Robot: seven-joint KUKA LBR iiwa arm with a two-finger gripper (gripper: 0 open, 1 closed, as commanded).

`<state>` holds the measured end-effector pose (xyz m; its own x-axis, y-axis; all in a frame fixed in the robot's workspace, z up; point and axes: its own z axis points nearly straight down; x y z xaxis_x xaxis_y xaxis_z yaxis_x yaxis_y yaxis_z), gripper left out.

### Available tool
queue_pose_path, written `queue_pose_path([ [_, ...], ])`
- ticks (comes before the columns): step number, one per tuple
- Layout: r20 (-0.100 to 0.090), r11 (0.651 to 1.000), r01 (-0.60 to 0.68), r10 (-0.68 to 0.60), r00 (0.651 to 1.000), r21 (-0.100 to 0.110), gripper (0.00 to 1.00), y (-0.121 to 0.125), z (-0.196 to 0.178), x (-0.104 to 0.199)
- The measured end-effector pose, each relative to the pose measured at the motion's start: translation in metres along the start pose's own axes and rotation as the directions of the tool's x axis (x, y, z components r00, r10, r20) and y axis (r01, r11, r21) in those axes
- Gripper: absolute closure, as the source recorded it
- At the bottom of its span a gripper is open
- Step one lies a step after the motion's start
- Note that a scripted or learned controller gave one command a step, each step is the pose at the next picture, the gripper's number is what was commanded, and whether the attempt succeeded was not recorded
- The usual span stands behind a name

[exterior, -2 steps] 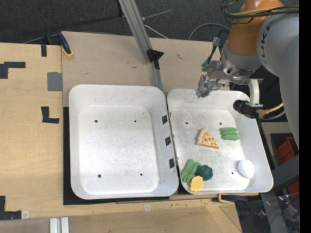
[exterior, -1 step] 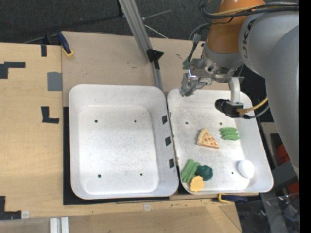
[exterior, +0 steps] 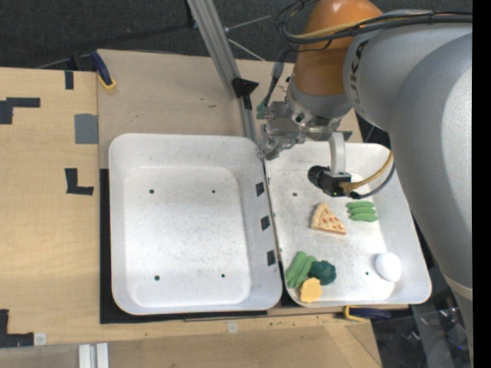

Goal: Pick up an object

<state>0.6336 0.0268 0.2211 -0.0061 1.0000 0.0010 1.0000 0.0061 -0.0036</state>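
Observation:
The right bin [exterior: 406, 228] holds several small objects. An orange waffle-textured wedge [exterior: 328, 219] lies near its middle, with a green pea pod [exterior: 362, 211] just right of it. At the front are a green bundle [exterior: 300, 267], a dark green lump [exterior: 324, 271] and a yellow piece [exterior: 311, 290]. A white egg-like ball [exterior: 387, 266] sits at the front right. My gripper [exterior: 303, 163] hangs over the back left of this bin and is open, with only bare bin floor between its fingers. It is behind the wedge and apart from it.
The left bin [exterior: 123, 205] lies beside the right one, its raised rim [exterior: 265, 205] between them. A slanted metal post [exterior: 219, 44] rises behind the bins. The arm's big grey body [exterior: 430, 129] covers the right side of the bench.

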Motion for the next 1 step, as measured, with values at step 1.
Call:
queue_pose_path([
  [1, -0.001, 1.000, 0.000, 0.000, 1.000, -0.001, 1.00, -0.0061, -0.0055, 0.0449],
])
